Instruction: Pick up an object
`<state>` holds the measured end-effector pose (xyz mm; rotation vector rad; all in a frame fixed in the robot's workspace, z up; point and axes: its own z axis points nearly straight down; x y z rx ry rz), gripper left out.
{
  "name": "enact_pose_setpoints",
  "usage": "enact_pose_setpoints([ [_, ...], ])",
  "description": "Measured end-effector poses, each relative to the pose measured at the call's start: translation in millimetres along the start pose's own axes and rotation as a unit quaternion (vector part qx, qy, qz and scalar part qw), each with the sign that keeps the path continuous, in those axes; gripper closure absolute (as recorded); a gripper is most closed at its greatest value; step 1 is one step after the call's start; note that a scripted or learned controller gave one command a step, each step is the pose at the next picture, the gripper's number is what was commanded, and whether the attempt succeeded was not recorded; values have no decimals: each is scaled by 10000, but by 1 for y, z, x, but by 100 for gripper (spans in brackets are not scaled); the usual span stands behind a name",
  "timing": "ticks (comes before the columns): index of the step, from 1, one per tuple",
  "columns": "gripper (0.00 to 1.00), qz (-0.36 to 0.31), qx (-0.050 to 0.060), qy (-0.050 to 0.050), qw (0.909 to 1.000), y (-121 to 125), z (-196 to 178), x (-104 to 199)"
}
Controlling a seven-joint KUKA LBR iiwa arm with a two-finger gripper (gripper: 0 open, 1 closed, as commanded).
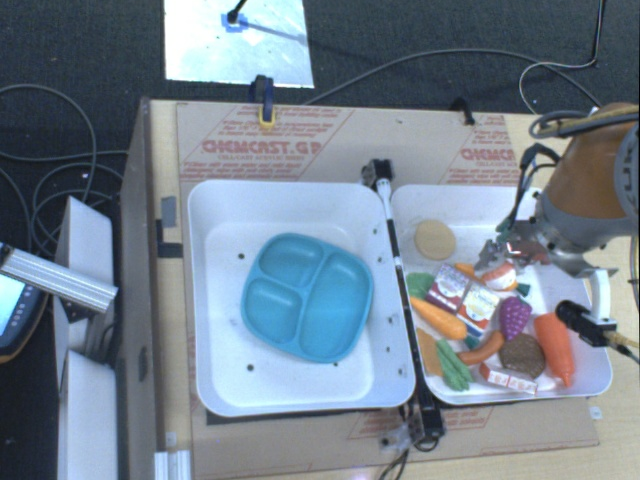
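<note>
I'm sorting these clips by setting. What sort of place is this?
Most likely a robotics lab test bench, not a kitchen. Two white bins sit on cardboard-covered bench, one holding a blue divided plate, the other toy food; loose cables trail on dark carpet, and the gripper reaches in.

Both white bins look like smooth, slightly glossy plastic, as does the blue divided plate. The bench top is matt printed cardboard. At upper left, a silvery sheet has a brushed metallic sheen.
</note>
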<state>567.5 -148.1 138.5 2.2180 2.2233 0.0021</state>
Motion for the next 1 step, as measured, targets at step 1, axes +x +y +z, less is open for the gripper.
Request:
enact_pose_setpoints([
  [1, 100, -7, 1, 5, 10000, -33, -46, 108],
])
